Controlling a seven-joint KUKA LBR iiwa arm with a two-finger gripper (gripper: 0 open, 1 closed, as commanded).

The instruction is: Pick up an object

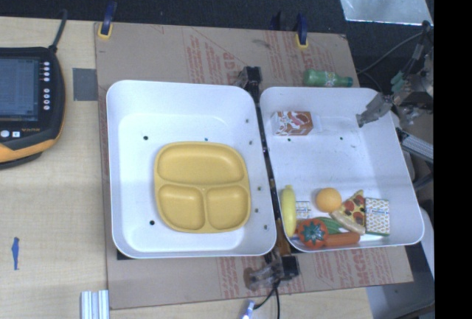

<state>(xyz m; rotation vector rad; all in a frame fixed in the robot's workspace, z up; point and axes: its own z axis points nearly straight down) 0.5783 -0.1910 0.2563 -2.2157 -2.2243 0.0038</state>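
Gripper at 3 o'clock edge of right bin; finger state cannot tell. Toy food at bin's 6 o'clock: banana, orange, pizza slice, carton. Packet at 11 o'clock, print unreadable. Yellow tray in left bin.

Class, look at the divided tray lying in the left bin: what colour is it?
Pale yellow, seen clearly in the camera view: the divided tray in the left bin.
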